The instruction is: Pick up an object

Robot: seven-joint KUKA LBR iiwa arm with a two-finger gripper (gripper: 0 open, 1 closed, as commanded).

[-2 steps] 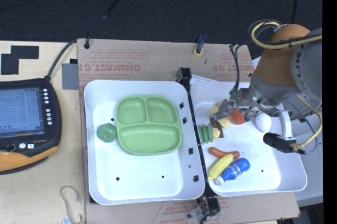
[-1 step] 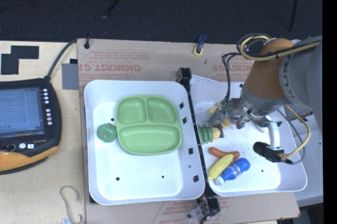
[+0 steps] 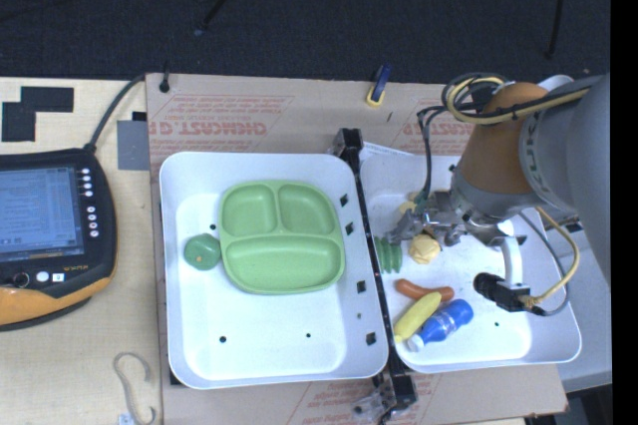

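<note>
Where the gripper (image 3: 424, 231) hovers in the right bin (image 3: 558, 338), finger state unclear, a pale yellow ball (image 3: 426, 249) lies beneath; nearby: one sausage (image 3: 424, 290), one banana (image 3: 418, 314), one blue bottle (image 3: 446, 323), one green pod (image 3: 389, 254).

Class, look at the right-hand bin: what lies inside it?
Right bin: green item, pale yellow lump, orange carrot-like piece, yellow piece, blue object. The arm hides its upper part.

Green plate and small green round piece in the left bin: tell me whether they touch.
Touching, it appears. In the camera view the small green round piece sits right against the left rim of the green plate, with no white bin floor visible between them.
</note>
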